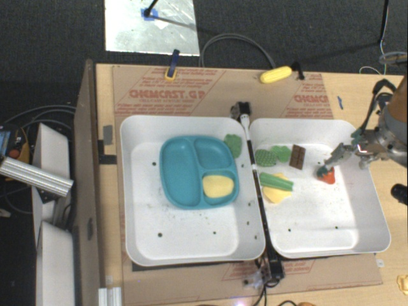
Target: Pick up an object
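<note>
The right bin holds several small items: a red piece, a brown block, two green leafy pieces, and a green strip lying over a yellow wedge. My gripper reaches in from the right and hangs directly over the red piece, its tip at or just above the piece's top. Whether it touches the piece is not clear. In the left bin, a blue divided plate carries a yellow lump in its lower right compartment. A green piece sits at the plate's upper right edge.
A black divider clamp sits where the two bins meet at the back. A yellow banana-shaped item and a clip lie on the cardboard behind the bins. The arm's wrist overhangs the right bin's right rim.
</note>
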You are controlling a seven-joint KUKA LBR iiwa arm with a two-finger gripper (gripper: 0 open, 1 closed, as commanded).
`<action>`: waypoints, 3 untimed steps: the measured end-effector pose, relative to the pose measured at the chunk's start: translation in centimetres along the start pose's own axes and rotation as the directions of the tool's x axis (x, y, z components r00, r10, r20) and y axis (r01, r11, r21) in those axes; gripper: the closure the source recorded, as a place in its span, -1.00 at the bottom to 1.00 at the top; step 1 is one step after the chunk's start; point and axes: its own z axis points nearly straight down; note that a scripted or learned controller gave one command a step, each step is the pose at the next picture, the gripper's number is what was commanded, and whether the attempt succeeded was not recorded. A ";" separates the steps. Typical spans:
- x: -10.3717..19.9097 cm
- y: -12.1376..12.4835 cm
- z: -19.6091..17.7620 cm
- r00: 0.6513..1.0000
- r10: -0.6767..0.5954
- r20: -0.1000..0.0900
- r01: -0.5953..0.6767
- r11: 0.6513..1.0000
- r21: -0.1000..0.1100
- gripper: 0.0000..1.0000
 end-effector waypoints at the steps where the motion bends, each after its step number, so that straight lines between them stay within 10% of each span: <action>1: -0.9 4.1 11.3 1.000 -0.003 -0.001 0.003 1.000 0.003 -1.00; 2: -0.9 4.2 9.6 1.000 -0.003 0.001 0.003 1.000 -0.004 1.00; 3: -0.9 4.2 9.6 1.000 -0.004 0.001 0.004 1.000 -0.004 -1.00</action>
